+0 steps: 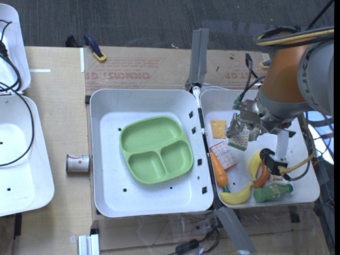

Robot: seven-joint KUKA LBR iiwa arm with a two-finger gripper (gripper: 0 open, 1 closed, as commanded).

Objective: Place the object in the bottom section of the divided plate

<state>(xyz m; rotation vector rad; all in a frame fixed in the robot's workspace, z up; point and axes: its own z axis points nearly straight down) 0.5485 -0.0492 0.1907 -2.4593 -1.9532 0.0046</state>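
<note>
A green divided plate (155, 149) lies in the left bin (106, 195), with one wide section toward the back and two smaller ones toward the front. My gripper (239, 133) hangs over the back left part of the right bin (308, 193). It is shut on a small speckled green-grey object (240, 141) that shows between its fingertips. The gripper is well to the right of the plate, across the wall between the bins.
In the right bin lie a yellow cheese slice (218, 128), a red-and-white packet (224, 155), a carrot (220, 171), a banana (237, 195), a green bottle (272, 192) and a yellow-orange toy (257, 166). A small can (78, 163) lies left of the bins.
</note>
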